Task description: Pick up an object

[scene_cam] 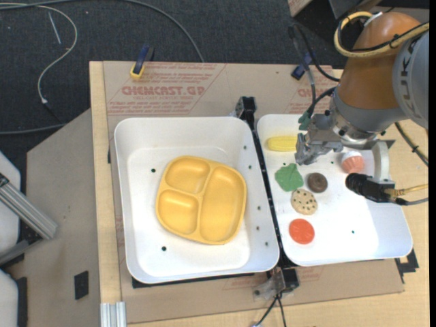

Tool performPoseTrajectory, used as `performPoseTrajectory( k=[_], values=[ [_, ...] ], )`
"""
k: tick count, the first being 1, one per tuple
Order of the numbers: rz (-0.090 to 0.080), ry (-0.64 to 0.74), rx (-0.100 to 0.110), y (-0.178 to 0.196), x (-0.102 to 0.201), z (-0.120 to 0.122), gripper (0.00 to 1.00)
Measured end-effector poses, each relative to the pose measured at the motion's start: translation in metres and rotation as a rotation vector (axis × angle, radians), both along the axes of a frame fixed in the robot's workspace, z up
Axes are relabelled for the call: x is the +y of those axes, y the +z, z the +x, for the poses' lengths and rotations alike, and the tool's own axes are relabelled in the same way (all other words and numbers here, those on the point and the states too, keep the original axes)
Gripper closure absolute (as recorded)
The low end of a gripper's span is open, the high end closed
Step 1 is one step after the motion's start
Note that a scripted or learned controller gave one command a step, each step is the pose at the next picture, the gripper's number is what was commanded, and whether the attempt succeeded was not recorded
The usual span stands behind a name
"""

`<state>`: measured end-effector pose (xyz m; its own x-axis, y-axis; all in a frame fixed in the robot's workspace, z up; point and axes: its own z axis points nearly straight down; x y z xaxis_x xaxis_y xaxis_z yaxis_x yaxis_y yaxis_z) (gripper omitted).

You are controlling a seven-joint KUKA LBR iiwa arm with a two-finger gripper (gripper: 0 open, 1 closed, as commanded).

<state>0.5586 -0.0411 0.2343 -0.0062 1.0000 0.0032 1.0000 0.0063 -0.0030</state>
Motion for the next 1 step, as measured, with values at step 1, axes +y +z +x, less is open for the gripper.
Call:
performPoseTrajectory(
  k=[1],
  values=[
    [-0.001, 0.0, -0.004, 0.0048, 0.047, 0.0069, 1.0]
  ],
)
